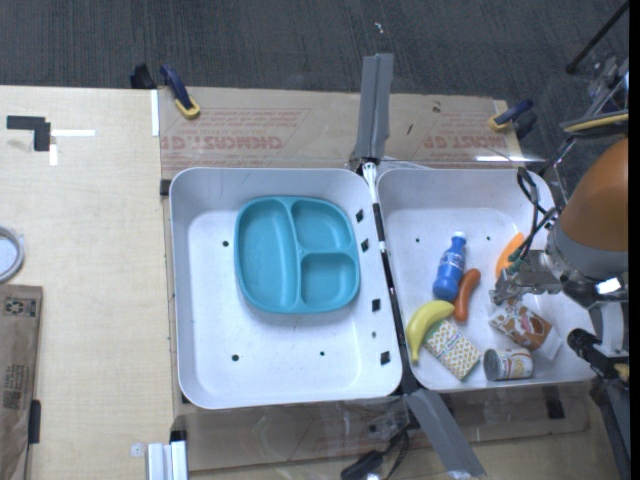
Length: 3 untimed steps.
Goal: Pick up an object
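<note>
You are positioning the gripper (508,290), jaw state indeterminate, above the light, crinkly packet (521,326); grasp its middle gently.

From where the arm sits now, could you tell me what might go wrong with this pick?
1. The end effector hangs over a tight cluster: a snack packet, a sausage and a can lie close together, so it might nudge or catch a neighbour.
2. The packet looks crinkled and flat, so it may slip out.
3. The right bin's wall is near the arm, leaving little room for its approach.
</note>
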{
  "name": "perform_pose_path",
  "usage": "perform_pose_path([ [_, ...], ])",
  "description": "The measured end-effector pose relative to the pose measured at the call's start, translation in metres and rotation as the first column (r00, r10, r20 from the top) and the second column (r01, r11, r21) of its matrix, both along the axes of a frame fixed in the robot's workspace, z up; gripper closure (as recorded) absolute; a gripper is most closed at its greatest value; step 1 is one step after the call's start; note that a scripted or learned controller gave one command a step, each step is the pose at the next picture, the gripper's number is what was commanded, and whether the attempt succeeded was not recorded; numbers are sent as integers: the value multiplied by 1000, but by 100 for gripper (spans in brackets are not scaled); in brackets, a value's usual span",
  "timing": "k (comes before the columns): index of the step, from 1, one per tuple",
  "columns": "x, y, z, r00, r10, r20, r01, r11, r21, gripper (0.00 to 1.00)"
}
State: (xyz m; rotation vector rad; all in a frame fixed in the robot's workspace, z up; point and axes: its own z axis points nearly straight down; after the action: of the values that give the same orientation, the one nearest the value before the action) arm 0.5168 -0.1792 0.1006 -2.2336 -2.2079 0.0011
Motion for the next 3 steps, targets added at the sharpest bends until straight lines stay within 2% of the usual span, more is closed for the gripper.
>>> perform_pose_path([
  [1,3,63,110,995,-102,0,102,995,-1,100],
  [2,3,63,110,995,-103,-1,103,995,-1,0],
  [3,35,33,11,998,-58,21,58,998,-3,0],
])
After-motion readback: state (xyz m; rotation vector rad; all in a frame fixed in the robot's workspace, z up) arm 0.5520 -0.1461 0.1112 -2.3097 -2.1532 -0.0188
